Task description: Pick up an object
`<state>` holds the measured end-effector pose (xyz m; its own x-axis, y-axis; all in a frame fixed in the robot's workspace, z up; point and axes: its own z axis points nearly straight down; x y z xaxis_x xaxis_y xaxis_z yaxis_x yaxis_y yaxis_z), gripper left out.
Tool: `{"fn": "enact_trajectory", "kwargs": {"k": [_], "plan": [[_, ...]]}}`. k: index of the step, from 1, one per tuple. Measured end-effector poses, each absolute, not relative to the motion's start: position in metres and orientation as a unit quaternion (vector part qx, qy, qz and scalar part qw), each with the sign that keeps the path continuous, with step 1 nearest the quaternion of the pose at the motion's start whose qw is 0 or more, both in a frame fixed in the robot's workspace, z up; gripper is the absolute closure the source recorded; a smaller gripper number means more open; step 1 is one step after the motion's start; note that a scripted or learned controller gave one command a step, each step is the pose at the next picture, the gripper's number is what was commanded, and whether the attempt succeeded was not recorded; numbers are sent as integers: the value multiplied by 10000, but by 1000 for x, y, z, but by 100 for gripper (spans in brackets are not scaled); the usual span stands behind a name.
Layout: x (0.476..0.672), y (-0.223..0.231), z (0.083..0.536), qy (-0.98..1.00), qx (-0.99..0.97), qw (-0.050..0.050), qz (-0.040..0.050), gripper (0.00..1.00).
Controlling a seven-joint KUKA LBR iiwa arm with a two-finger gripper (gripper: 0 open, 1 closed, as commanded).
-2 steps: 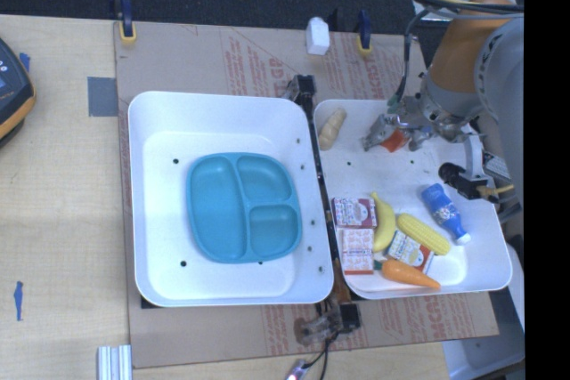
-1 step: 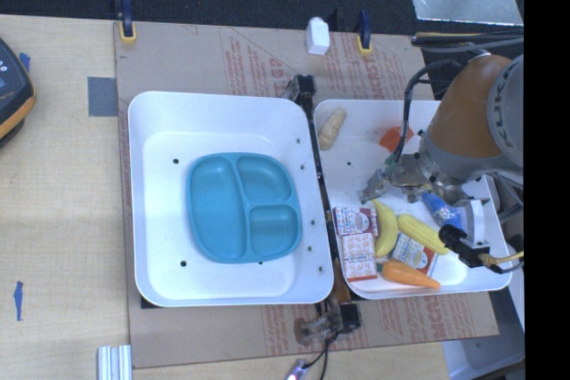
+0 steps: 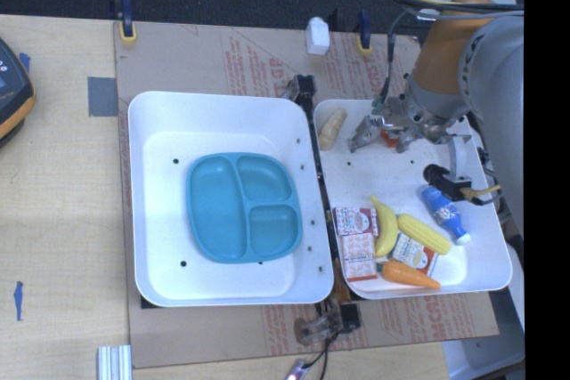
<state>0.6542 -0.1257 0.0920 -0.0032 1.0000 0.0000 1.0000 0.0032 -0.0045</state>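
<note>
A yellow and black device (image 3: 12, 93) sits at the far left edge of the pale wooden bench (image 3: 53, 218), its markings too small to read. A sheet of brown cardboard (image 3: 223, 58) printed with faint red lettering, not legible, lies under both bins, held at the top by clamps.

The left bin (image 3: 151, 125) is smooth white plastic with rounded corners. In it lies a glossy turquoise divided plate (image 3: 243, 206) with three compartments, slightly turned.

The right bin (image 3: 485, 267) is the same white plastic, touching the left one along a black seam. Near its upper left corner lies a tan, rough-looking roll shaped like a bread stick (image 3: 330, 128). Along the lower part sit two small cartons (image 3: 356, 243) with red and white printing, the words too small to read. Just beside them lies a smooth yellow banana (image 3: 386, 227), then a bumpy yellow corn cob (image 3: 425, 233) resting over another small printed box (image 3: 411, 252), and an orange carrot (image 3: 411, 276) at the front wall. Further right lies a blue tube (image 3: 443, 212) with a white cap.

The gripper (image 3: 385, 136) hangs low over the bin's upper part, metal and angular, with something small and red-orange just by it. Whether its fingers are spread or closed, or grip anything, I cannot tell. The grey arm with its orange band (image 3: 445, 58) rises at the right.
</note>
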Motion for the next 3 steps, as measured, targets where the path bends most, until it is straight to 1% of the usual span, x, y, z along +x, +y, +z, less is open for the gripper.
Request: {"fn": "enact_trajectory", "kwargs": {"k": [1, 2, 3], "plan": [[583, -162, 109, -7084, -7058, 11, 17, 0], [657, -205, 95, -7087, -7055, -3, 2, 0], [576, -181, 117, -7084, -7058, 13, 14, 0]]}}
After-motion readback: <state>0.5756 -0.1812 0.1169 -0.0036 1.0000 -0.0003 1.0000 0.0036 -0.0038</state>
